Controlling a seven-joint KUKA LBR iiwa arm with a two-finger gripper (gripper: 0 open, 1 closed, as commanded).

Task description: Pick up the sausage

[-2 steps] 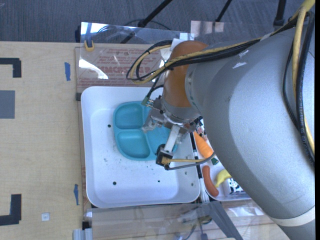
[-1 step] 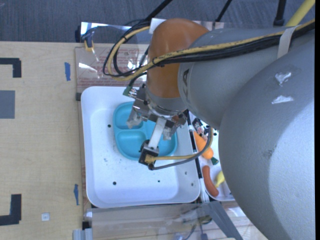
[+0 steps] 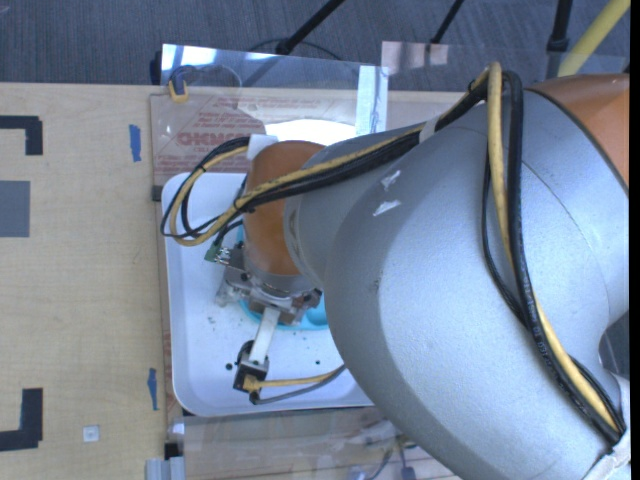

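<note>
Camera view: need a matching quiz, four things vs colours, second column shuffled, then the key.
Things:
1. bin
2. arm band
3. tape strip
4. bench

Colours:
a. orange
b. white
c. tan
d. blue

Pairs: 1-b, 2-a, 3-d, 4-c.

A white bin (image 3: pixel 195 368) sat on the pale wooden bench (image 3: pixel 80 268), with a light blue thing (image 3: pixel 316 318) near its middle. A clear panel (image 3: pixel 270 93) stood along its far edge. Blue tape (image 3: pixel 135 143) marked the bench to the left.
</note>
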